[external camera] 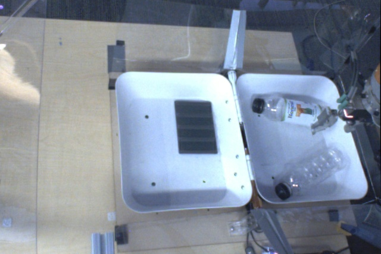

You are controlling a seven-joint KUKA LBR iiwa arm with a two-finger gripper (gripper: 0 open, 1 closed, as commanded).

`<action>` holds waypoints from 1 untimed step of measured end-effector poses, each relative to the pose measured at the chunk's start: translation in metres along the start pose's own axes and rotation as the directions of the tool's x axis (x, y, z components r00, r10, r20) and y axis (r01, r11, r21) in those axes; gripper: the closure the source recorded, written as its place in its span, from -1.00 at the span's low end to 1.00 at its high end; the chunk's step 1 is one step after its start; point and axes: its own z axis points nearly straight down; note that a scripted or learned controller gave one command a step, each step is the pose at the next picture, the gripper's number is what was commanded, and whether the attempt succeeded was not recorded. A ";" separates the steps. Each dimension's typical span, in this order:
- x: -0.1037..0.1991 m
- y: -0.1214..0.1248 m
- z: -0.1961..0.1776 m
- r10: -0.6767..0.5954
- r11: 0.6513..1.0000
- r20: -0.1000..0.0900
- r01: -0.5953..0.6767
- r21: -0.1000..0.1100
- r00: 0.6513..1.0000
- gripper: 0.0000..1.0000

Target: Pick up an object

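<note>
A clear plastic bottle (287,109) with a white and orange label and a black cap lies on its side in the upper part of the right bin (309,81). My gripper (324,120) reaches in from the right, low in this bin, right at the bottle's bottom end. A second clear, ribbed bottle (311,171) with a black cap lies slanted near the bin's front edge. In the middle of the left bin (137,98) lies a flat, dark rectangular object (195,127).
A metal divider post (234,47) rises behind the seam between the bins. The wooden bench (65,128) stretches to the left. Cables and the arm's body crowd the right edge (360,104).
</note>
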 end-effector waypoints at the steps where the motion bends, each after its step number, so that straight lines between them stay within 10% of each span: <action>1: 0.021 0.071 0.105 -0.137 0.991 -0.001 0.137 0.002 0.991 -1.00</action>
